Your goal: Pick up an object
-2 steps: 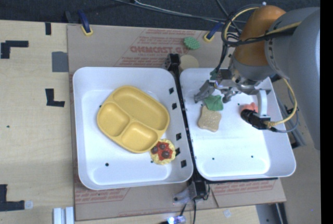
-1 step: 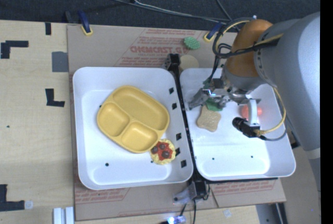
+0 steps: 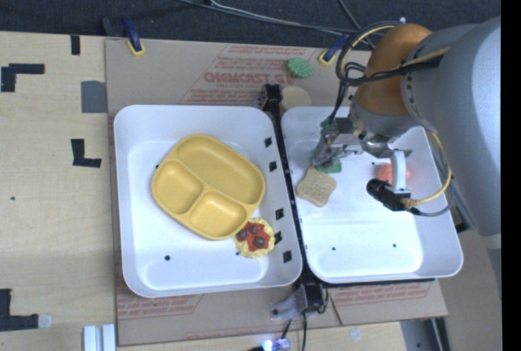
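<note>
Bread slice just below the end effector in the right bin

Arm (image 3: pixel 456 97) reaches in from the right, orange band (image 3: pixel 391 56) showing above the wrist, and the end effector (image 3: pixel 330 152) is down over the right bin (image 3: pixel 383 260), close to the divider (image 3: pixel 285 178) between the two bins. Whether it is wide or narrow, I cannot tell from this slant. Just below it, toward the near rim of that bin, lies a tan bread slice (image 3: pixel 317 188), flat on the bin floor and beside the divider. Nothing is seen held. A green scrap (image 3: pixel 331 166) sits right at the tip, between the tool and the bread. Across the divider, the left bin (image 3: pixel 138 260) carries a yellow divided plate (image 3: pixel 207 185) and a small toy pizza (image 3: pixel 256 238) near the divider. Beyond both bins, a green toy (image 3: pixel 299 66) rests on the surface (image 3: pixel 49 178).
</note>
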`<state>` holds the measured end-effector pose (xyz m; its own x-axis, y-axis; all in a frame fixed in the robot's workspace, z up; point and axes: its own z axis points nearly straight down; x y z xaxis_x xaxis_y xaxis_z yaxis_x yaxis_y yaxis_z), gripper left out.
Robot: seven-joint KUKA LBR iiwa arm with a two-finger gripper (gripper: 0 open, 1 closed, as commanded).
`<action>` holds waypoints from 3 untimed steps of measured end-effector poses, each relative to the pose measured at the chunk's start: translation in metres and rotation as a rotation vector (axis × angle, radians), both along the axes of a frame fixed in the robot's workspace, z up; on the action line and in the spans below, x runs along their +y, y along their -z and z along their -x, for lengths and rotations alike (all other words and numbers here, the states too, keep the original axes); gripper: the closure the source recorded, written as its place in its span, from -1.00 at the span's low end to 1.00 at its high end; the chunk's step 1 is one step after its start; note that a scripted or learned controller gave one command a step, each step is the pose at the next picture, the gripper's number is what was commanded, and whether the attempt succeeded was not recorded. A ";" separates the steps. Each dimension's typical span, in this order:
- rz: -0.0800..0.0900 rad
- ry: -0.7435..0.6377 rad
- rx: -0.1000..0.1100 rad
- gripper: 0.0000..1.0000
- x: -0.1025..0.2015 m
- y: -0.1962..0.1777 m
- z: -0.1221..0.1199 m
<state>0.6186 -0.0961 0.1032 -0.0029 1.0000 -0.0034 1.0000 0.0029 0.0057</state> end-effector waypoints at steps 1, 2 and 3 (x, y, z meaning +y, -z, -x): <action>-0.004 0.002 0.006 1.00 -0.005 -0.058 0.005; -0.003 0.001 0.002 1.00 -0.005 -0.110 0.004; -0.004 -0.002 0.008 1.00 0.050 -0.102 0.011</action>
